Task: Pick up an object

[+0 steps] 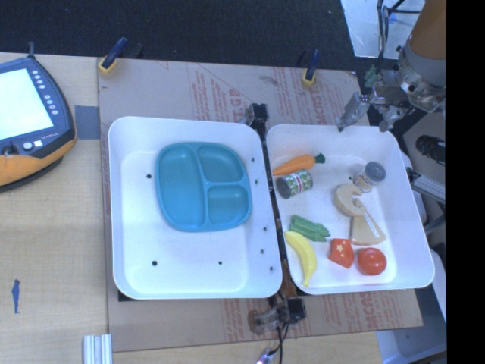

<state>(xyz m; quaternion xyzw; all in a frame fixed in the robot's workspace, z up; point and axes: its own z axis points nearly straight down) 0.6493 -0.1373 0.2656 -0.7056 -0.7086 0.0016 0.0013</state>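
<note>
The right bin (pixel 402 279) holds an orange carrot (pixel 294 164), a small dark can (pixel 295 184), a green pepper piece (pixel 309 227), a yellow banana (pixel 302 256), a red block (pixel 341 252), a red tomato (pixel 371 261), a tan bread-like piece (pixel 356 209) and a grey-capped bottle (pixel 370 175). My gripper (pixel 371 114) hangs above the far rim of the right bin, at its back right. Its two fingers are spread apart with nothing between them.
The left bin (pixel 129 271) carries a blue divided plate (pixel 203 186). A tablet-like pendant (pixel 30 120) lies at the far left of the bench. Blue-yellow clamps (pixel 114 55) sit at the board's back edge.
</note>
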